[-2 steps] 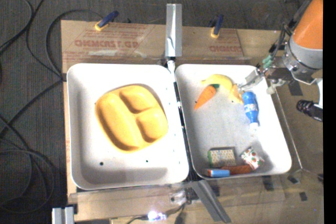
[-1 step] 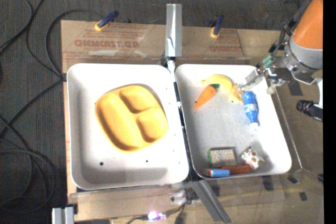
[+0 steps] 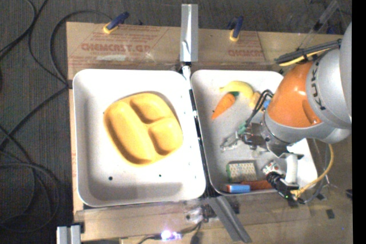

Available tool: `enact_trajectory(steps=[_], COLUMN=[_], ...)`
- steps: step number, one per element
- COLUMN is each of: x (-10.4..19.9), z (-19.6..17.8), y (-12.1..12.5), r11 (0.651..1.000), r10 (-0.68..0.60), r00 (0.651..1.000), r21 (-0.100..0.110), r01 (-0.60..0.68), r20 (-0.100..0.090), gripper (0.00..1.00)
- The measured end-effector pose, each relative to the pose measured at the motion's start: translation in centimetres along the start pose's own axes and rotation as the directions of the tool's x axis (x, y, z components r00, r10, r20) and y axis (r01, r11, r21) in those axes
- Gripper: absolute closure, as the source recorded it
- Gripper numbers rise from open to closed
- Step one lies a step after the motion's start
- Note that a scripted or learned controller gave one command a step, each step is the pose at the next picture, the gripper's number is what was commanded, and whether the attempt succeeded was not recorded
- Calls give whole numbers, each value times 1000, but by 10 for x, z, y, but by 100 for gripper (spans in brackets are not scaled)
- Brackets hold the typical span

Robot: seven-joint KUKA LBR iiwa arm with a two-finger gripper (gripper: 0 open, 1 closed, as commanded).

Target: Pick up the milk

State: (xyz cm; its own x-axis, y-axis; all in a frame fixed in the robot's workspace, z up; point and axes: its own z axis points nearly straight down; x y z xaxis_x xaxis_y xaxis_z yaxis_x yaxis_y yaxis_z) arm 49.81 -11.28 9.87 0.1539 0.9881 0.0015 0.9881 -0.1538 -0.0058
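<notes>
gripper [image 3: 235, 140]: grip unreadable, cannot tell. milk unidentified; carrot [image 3: 223, 104] just beyond, green box [image 3: 241, 169] just below: wrong-item grab likely.

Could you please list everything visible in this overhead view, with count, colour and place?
Bins: two, white, side by side on the bench.
Divided plate: one, yellow, three compartments, middle of the left bin.
Banana: one, yellow, far end of the right bin.
Carrot: one, orange, just below the banana.
Small box: one, greenish, near end of the right bin; identity unclear.
Clamps: two, blue and yellow, on the board's far edge.
Arm: one, grey and orange, over the right bin.
</notes>
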Motion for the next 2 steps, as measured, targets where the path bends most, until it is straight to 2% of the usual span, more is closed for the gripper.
enact_trajectory(steps=[1, 2], x=[25, -6], z=[10, -35], y=[56, 54], r11=[991, 982], r10=[137, 189], r00=[991, 982], r21=[-12, -2], r01=[-137, -189], r20=[1, 3], gripper=[0, 0])
